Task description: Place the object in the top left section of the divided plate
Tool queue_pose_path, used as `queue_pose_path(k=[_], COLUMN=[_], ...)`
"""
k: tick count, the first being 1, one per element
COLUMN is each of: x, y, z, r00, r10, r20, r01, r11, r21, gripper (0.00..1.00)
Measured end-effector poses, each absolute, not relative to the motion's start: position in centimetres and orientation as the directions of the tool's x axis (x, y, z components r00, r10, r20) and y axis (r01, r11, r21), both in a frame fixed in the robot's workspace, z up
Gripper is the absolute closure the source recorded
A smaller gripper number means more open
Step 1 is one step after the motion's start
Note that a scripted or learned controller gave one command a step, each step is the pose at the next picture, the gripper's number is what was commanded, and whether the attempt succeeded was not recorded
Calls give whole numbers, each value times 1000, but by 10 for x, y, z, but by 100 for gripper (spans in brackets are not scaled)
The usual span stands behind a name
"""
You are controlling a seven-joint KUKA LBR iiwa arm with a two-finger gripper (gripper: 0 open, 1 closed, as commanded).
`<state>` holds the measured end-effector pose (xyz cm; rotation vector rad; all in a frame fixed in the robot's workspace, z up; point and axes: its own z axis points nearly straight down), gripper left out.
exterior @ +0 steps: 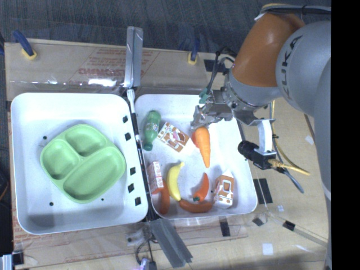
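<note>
At the near edge of the right bin [247, 204] lie a red pepper [198, 198], a small carton [224, 190], a banana [174, 180] and a snack packet [155, 174]. Further up in the same bin, the carrot [203, 145] hangs with its tip pointing down and its thick end clamped between the fingers of the gripper [201, 122]; left of it are another carton [172, 136] and a green bottle [150, 129]. The green divided plate [82, 162] rests in the left bin [34, 218], well apart from the carrot.
</note>
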<state>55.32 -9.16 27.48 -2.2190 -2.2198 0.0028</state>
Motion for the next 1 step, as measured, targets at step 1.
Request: queue_pose_path(k=[1], x=[569], y=[-22], z=[230], r00=[-29], r10=[1000], r20=[0], r01=[1000], r11=[29], r21=[-5], gripper=[100])
